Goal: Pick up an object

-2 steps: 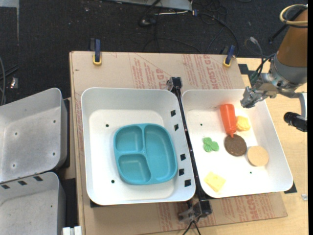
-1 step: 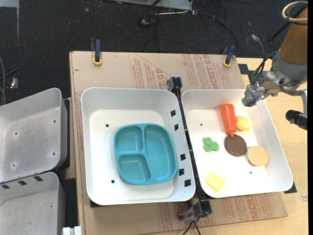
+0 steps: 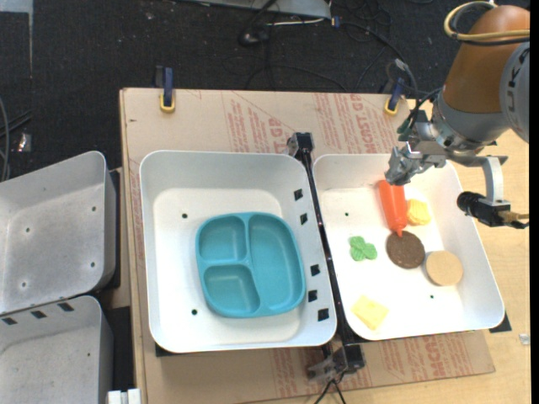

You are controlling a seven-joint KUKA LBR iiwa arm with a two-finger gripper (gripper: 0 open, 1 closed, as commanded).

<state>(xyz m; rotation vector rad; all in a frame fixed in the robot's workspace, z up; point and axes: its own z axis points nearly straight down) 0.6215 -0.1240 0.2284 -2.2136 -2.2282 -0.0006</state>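
My gripper (image 3: 398, 173) hangs over the back of the right bin (image 3: 488, 297), right at the upper end of an orange carrot-shaped toy (image 3: 392, 210). The carrot lies lengthwise on the bin floor, its far tip meeting the gripper; whether it is gripped is unclear. Beside the carrot sits a small yellow piece (image 3: 418, 213). A brown disc (image 3: 405, 250) and a tan disc (image 3: 443, 268) lie just in front of it. A green leafy toy (image 3: 363, 249) and a yellow wedge (image 3: 370, 312) lie nearer the bin's left and front.
The left bin (image 3: 160, 225) holds a blue divided plate (image 3: 250, 263). A black divider (image 3: 316, 234) runs between the bins. Yellow clamps (image 3: 168, 99) hold the cardboard base at the back. Grey trays (image 3: 50, 225) stand off to the left.
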